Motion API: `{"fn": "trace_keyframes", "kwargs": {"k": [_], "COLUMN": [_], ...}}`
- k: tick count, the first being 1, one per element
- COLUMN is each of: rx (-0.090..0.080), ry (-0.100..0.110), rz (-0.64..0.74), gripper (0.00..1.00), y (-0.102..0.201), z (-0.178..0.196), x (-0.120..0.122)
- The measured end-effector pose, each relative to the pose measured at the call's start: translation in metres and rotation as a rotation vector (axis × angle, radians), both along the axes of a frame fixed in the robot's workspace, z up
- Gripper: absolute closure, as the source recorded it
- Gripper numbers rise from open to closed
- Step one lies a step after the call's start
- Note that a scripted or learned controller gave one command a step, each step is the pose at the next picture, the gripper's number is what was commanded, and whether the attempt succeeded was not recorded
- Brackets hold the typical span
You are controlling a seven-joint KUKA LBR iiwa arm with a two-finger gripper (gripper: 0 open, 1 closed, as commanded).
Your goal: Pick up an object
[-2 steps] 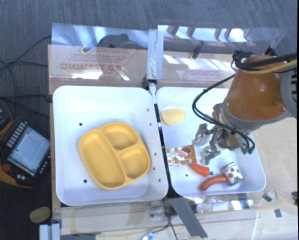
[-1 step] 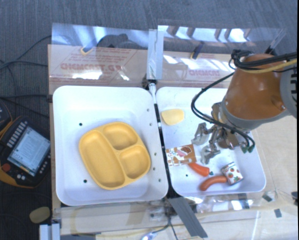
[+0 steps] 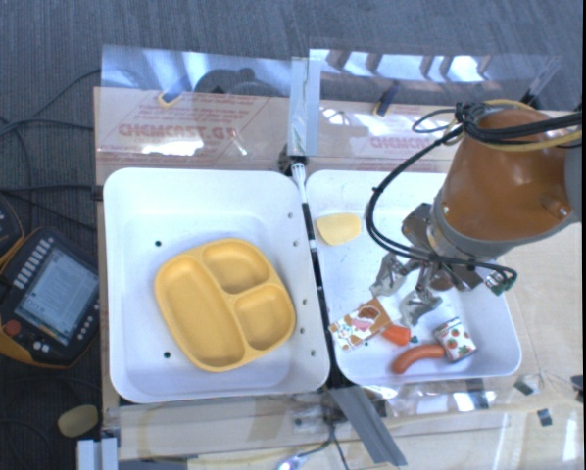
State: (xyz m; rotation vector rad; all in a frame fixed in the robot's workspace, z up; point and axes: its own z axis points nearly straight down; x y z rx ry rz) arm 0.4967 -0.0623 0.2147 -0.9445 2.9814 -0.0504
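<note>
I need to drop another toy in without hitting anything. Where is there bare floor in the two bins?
Left bin: bare floor rings the yellow divided plate, widest along the far wall. Right bin: bare near the yellow chip; crowded below the gripper around the sausage.

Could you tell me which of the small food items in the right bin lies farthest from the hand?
The pale yellow piece, alone near the right bin's upper left corner; the others cluster below the hand.

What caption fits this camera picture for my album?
Robot gripper hovers over toy food in the right bin; a yellow tray sits in the left.
</note>
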Motion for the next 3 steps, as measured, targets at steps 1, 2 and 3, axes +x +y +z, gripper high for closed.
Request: {"fn": "trace_keyframes", "kwargs": {"k": [1,2,3], "rx": [0.026,0.029,0.025], "ry": [0.03,0.032,0.035], "rz": [0.121,0.402,0.677], "gripper": [1.0,1.0,1.0], "y": [0.037,-0.017,0.047], "z": [-0.013,0.053,-0.006], "x": [0.007,0.053,0.043]}}
